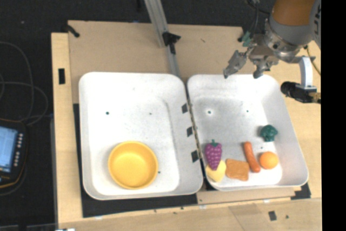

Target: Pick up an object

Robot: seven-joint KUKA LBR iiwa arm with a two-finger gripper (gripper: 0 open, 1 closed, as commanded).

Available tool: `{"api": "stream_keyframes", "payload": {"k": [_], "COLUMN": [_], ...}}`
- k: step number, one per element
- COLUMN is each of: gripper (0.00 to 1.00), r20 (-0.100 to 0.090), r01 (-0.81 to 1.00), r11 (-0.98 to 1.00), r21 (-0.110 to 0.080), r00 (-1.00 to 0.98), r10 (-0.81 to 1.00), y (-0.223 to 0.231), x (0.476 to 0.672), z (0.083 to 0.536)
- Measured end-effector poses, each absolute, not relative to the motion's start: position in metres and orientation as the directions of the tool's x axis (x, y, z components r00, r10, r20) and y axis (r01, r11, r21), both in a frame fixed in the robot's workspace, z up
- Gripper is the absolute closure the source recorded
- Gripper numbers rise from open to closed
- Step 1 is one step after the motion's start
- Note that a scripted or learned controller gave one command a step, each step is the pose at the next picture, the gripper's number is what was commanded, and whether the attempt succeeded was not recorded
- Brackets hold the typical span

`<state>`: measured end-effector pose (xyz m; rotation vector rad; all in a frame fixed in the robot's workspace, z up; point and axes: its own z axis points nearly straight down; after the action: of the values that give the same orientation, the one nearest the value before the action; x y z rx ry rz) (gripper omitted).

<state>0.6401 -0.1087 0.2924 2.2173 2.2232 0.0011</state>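
White plastic makes up both shallow bins on the tan counter (135,46): the left bin (108,94) and the right bin (238,100) sit side by side, their inner rims touching near the middle of the view. Inside the left bin, at about 7 o'clock of its floor, rests a yellow bowl (133,164), upright with its opening facing up. The right bin holds a cluster along its 6 o'clock edge: a purple grape bunch (213,153) with a green stem, a pale yellow piece (217,172) just below and touching it, a brown bread-like piece (237,169) beside that, an orange carrot (250,156) lying slanted, and a round orange fruit (268,160) just beside the carrot. A small dark green broccoli-like item (268,132) sits apart, toward 3 o'clock of that bin. The grey arm (294,2) with its orange band enters at 1 o'clock of the view, and its end effector (246,68) hangs over the 12 o'clock rim of the right bin, its two fingers spread apart with nothing between them, well apart from the cluster of items. A grey metal pole (154,8) slants from 12 o'clock down toward the seam between the bins
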Motion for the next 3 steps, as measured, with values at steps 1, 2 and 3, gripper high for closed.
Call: {"api": "stream_keyframes", "payload": {"k": [1,2,3], "gripper": [0.00,0.00,0.00], "r20": [-0.001,-0.002,-0.002], "r01": [1.000,1.000,1.000], "r11": [0.003,-0.001,-0.001], "r21": [0.002,-0.005,-0.004], "r00": [-0.003,0.001,0.001], "r10": [1.000,1.000,1.000], "y": [-0.109,-0.111,-0.109], "x": [0.640,0.638,0.631], "z": [0.292,0.229,0.183]}}
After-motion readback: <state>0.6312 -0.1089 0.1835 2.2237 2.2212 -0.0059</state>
